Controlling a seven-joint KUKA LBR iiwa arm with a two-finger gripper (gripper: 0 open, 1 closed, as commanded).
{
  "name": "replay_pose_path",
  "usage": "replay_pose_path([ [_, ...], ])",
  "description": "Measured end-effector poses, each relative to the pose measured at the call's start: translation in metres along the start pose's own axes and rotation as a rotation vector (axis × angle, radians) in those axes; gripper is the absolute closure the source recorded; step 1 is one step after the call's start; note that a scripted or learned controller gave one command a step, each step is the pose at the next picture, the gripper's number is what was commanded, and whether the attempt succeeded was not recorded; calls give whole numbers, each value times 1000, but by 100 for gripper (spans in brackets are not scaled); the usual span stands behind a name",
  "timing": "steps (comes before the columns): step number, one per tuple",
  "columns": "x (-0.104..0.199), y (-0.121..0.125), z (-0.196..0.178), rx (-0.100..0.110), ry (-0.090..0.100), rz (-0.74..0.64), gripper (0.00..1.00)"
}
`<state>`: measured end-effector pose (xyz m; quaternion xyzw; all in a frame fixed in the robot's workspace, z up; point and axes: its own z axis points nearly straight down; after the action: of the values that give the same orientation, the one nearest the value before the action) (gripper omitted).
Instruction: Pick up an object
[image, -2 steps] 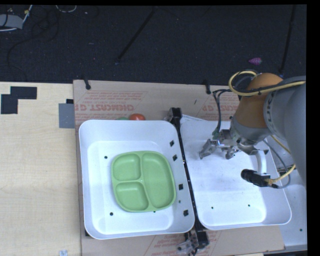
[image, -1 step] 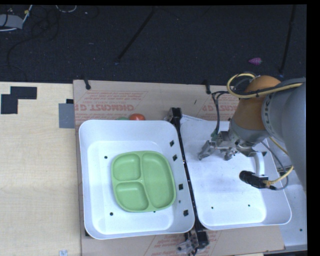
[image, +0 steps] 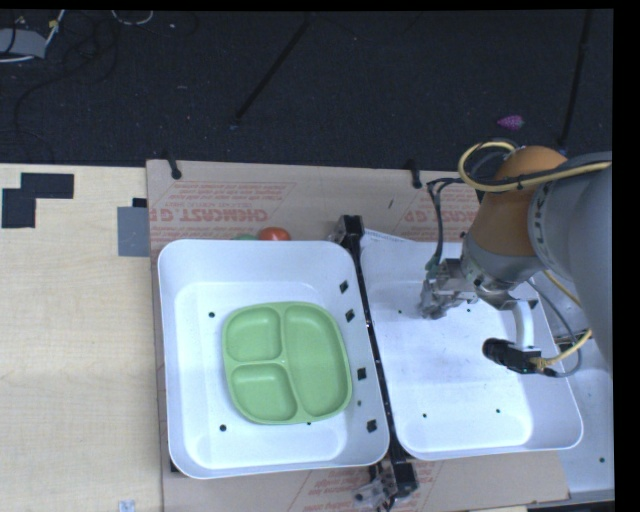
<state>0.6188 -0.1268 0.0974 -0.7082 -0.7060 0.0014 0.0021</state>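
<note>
The grey two-finger gripper (image: 437, 306) is hanging low over the right shallow white bin (image: 470, 430); how far its jaws are standing apart cannot be told. The green three-compartment plastic plate (image: 287, 362) is lying flat in the left shallow white bin (image: 190, 300).

A pale green plate (image: 287, 362) with three compartments lies flat in the middle of the left bin (image: 190, 290), its single large section toward three o'clock.

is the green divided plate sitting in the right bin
No, the green divided plate lies flat in the left bin, while the hand is over the right bin.
</note>
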Motion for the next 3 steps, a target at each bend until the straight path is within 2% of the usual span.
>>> replay_pose_path([
  [2,3,9,-108,-7,-1,-4,100],
  [3,60,-17,-111,0,1,-6,100],
])
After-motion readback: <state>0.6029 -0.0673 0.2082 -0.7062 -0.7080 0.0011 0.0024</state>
